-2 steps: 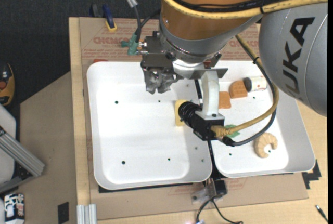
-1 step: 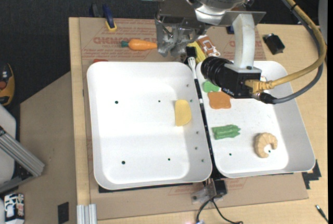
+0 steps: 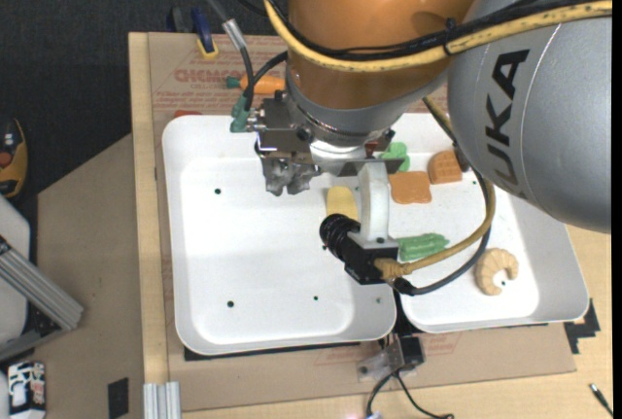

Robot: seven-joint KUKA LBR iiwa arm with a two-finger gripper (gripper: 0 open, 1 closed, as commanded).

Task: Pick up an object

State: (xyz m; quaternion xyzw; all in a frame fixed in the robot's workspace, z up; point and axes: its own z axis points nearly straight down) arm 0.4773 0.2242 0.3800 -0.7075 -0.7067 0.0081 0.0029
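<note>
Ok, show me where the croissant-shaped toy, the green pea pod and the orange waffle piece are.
Croissant-shaped toy (image 3: 497,270), camera view, middle of its tan body.
Green pea pod (image 3: 422,246), camera view, middle of the pod.
Orange waffle piece (image 3: 410,188), camera view, centre of its top face.

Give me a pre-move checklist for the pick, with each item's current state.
1. End effector over the left white bin: ok.
2. Finger opening readable: cannot tell; the wrist hides it.
3. Object under the end effector: cannot tell; the pale yellow block lies to its right, apart.
4. Other targets visible in the right white bin: ok; orange toast-shaped piece, green pod-shaped toy, tan croissant-shaped toy.
5. Black cable clear of objects: not ok; it runs beside the green pod-shaped toy.
</note>
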